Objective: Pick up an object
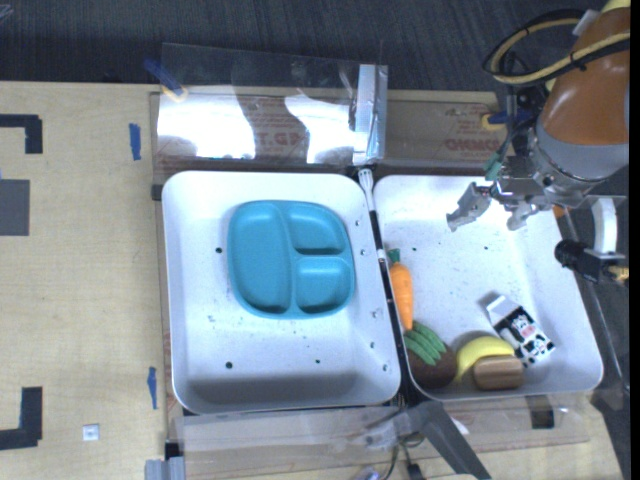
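Observation:
My gripper (492, 211) hangs over the back of the right bin (440, 218), its two fingers spread apart with nothing between them. Below it in that bin lie a carrot (401, 290) along the left wall, a green leafy toy (426, 343), a dark brown round piece (436, 368), a yellow banana (482, 349), a brown bread-like block (497, 372) and a small black-and-white box (521, 328). All of them sit well in front of the gripper, toward the bin's near edge.
The left bin (190, 298) holds a blue divided plate (292, 257). A clear plastic sheet (260, 108) and a cardboard strip (440, 128) lie behind the bins. Yellow and black cables (530, 53) loop above the orange wrist.

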Tool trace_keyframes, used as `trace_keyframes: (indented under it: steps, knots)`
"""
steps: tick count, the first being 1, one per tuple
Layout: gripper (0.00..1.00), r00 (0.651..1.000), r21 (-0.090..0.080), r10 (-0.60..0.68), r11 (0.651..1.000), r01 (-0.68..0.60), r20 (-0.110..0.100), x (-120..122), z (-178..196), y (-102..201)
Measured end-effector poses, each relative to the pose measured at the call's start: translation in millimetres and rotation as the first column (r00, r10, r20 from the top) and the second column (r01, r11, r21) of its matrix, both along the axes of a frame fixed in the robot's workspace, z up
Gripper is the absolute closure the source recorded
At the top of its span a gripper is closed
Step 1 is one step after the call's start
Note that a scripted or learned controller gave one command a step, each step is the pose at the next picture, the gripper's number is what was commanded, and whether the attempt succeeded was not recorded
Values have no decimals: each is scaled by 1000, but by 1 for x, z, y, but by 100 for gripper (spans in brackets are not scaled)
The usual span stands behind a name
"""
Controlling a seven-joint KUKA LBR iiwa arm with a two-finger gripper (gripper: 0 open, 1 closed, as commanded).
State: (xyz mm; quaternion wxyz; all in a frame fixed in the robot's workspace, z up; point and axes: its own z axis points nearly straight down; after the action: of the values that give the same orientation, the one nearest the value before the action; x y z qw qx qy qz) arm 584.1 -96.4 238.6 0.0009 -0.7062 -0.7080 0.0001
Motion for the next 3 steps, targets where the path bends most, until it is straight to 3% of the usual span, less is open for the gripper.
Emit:
trace_keyframes:
  steps: [1,2,3]
  knots:
    - [0,944,-1,330,944,-330,2,-31,29,-44]
    - [0,890,2,456,890,-456,-3,-71,-63,-91]
    - [0,885,-7,465,885,-465,8,-68,-151,-92]
